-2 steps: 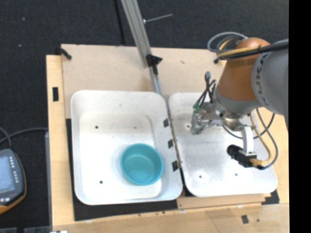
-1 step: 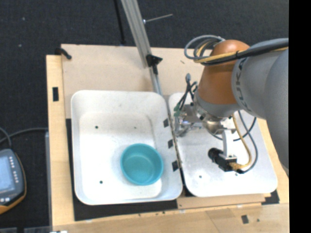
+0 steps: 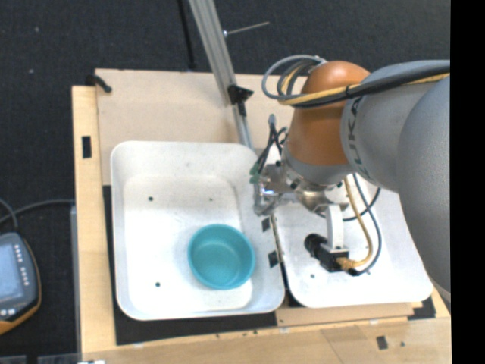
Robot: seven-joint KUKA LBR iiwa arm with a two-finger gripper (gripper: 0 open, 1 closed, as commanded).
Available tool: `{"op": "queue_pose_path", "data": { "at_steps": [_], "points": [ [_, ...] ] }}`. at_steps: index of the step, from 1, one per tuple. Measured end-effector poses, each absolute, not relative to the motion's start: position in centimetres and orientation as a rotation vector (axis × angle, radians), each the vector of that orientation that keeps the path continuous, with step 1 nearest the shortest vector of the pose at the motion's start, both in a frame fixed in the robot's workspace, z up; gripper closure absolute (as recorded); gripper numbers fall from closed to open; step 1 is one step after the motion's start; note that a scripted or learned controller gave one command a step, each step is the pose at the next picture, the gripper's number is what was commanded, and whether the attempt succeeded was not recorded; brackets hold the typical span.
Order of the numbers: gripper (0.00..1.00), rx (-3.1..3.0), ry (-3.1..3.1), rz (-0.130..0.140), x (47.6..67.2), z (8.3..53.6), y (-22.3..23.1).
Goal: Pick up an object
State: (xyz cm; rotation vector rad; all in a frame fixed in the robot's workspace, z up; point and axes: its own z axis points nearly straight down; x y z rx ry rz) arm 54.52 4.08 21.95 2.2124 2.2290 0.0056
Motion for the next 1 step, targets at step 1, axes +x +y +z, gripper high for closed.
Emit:
{"op": "queue_pose_path", "data": {
  "at_steps": [1],
  "points": [
    [1.00, 2.213, 2.230, 0.005, 54.84, 23.46, 8.72]
  ]
}}
